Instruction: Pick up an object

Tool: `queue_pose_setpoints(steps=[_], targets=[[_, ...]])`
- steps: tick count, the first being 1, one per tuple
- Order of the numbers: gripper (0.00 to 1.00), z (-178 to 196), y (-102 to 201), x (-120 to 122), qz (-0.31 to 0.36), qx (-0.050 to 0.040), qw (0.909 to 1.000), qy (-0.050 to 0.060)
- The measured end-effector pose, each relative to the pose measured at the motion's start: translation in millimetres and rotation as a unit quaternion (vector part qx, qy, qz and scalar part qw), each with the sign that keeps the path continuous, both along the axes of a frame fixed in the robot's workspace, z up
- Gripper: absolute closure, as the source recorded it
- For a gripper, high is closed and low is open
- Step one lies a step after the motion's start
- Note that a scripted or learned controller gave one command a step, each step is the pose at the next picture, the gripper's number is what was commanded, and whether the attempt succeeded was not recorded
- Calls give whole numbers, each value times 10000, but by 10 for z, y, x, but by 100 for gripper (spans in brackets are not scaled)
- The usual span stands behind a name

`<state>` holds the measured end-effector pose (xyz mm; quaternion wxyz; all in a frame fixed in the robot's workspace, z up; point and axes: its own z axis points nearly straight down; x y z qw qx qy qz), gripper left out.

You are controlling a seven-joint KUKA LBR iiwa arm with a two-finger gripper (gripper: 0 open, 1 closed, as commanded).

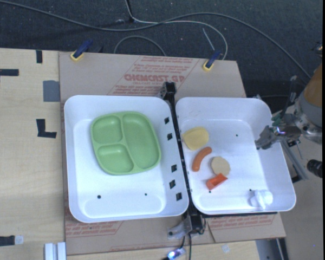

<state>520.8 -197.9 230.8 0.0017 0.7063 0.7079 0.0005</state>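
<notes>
- The gripper [264, 138] is hovering at the right rim of the right bin [238, 110], with the arm [314, 99] reaching in from the right side of the counter [21, 145].
- Nothing is showing between its fingers, so it is carrying no object; whether it is released or clenched I cannot tell at this size and angle.
- The candidates for picking are all lying in the right bin: a pale yellow round piece [196, 137] near the bin's left wall, an orange sausage-shaped piece [201, 158] just below it, a tan round piece [220, 166] beside that, and a small red-orange piece [216, 182] touching or nearly touching the tan one.
- A small white object [260, 199] is sitting apart from these in the bin's near right corner.
- The left bin [76, 145] is holding a green divided plate [124, 143], lying flat toward its upper part.
- Progress, as I judge it: the task is sitting at its very start. No object is lifted, and the gripper is well apart from the cluster of food-like pieces.
- What is left is nearly everything: moving over a chosen object, descending, closing on it and raising it clear of the bin floor.
- The white object in the corner is looking nearest to the gripper, though the cluster pieces are offering clearer, separate shapes.
</notes>
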Motion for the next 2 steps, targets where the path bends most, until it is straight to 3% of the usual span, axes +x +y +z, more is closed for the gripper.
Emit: queue_pose_setpoints(steps=[1, 2], targets=[[100, 450, -68, -27, -6, -1, 10000, 3], [100, 269, 499, 129, 23, 16, 10000, 31]])
